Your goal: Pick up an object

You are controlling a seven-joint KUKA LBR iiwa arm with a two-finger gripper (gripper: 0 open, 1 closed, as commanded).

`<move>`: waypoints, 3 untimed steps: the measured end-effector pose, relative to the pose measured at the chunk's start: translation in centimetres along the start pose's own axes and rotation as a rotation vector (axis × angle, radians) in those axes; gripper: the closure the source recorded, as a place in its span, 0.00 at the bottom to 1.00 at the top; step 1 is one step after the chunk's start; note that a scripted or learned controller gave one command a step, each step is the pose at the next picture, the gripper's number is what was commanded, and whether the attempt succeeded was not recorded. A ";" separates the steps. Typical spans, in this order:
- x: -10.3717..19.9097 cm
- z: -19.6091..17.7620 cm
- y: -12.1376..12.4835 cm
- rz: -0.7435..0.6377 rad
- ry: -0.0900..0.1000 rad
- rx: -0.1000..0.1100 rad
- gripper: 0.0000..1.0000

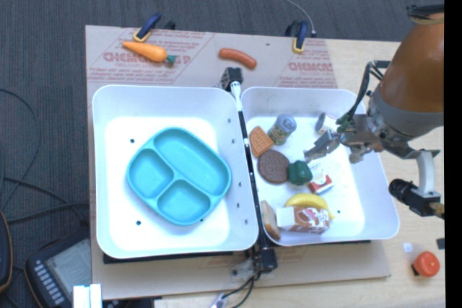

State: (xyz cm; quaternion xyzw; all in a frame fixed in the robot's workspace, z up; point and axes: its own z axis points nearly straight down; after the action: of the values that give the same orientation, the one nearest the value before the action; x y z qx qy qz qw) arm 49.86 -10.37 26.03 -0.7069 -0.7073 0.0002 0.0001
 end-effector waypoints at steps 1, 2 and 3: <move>-2.9 14.5 0.8 0.001 0.001 0.003 0.00; -2.9 13.5 0.8 0.002 0.001 0.003 1.00; -2.9 13.5 0.8 0.002 0.001 0.003 0.00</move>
State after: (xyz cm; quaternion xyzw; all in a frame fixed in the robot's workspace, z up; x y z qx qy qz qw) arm 50.64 -13.24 12.49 -0.7075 -0.7067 0.0009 0.0015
